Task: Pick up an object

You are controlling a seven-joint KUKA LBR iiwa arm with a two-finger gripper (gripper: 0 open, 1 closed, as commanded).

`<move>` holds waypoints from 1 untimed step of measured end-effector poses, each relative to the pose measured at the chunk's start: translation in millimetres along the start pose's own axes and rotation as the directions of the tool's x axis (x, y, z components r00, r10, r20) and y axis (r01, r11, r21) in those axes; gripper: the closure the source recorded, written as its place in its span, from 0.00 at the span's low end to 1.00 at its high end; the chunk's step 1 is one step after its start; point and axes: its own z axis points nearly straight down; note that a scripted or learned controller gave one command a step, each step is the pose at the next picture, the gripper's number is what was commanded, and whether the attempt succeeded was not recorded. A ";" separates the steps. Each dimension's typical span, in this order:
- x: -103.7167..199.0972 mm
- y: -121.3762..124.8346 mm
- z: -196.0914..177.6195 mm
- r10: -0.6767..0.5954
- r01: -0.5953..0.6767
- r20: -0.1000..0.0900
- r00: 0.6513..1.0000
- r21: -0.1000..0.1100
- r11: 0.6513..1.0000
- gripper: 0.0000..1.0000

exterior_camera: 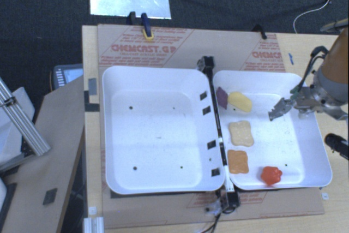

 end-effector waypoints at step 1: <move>32.9 98.9 -5.9 -0.008 0.008 0.002 1.000 -0.009 1.000 0.00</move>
